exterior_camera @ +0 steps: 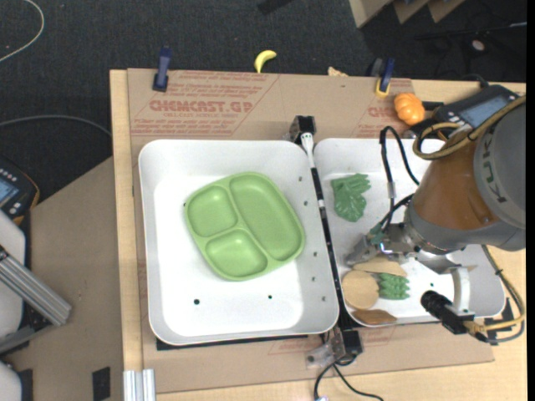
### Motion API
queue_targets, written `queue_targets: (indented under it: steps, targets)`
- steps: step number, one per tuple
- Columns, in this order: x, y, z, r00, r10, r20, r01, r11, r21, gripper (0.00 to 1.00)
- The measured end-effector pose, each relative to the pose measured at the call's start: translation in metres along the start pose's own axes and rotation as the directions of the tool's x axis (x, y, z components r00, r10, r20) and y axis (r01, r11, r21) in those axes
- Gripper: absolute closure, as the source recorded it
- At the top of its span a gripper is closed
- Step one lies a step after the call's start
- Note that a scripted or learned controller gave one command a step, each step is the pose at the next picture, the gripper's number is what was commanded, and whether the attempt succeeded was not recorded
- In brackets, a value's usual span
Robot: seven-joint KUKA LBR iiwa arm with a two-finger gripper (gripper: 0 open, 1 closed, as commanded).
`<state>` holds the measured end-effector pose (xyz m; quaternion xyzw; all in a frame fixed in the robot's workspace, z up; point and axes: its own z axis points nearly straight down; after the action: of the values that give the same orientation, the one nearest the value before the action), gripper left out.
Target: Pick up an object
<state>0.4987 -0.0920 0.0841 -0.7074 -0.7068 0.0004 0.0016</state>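
1. Right now the grey arm with the orange band (456,199) reaches over the right white bin (351,153), and its pincer (374,249) is low in that bin, close to the things near the front.
2. This looks like the reaching step: the pincer seems to be going for a toy, and nothing can be seen between its tips. Whether the pincer is spread wide or squeezed tight cannot be told, because the arm covers most of it.
3. The nearest things are a small bumpy green toy (393,286) and a flat round tan wooden piece (361,291), which lie touching each other just below the pincer.
4. A bigger leafy green toy (349,195) lies farther back in the same bin, apart from the pincer.
5. The next move likely needs the pincer to sit right over one toy, go down around it, squeeze, and then lift.
6. The bumpy green toy is small and knobbly, so it may slip. The tan piece is flat and may be hard to get under.
7. The left white bin (159,224) holds a light green plastic tray with three sections (242,224).
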Motion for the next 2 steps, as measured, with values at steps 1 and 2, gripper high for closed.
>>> queue_targets:
  steps: [1,2]
  targets:
    - [0.008,-0.019,-0.155,1.000,-0.003,0.003,0.003,1.000,-0.016,1.00]
    - [0.085,-0.021,-0.097,1.000,-0.009,-0.003,0.009,1.000,0.005,1.00]
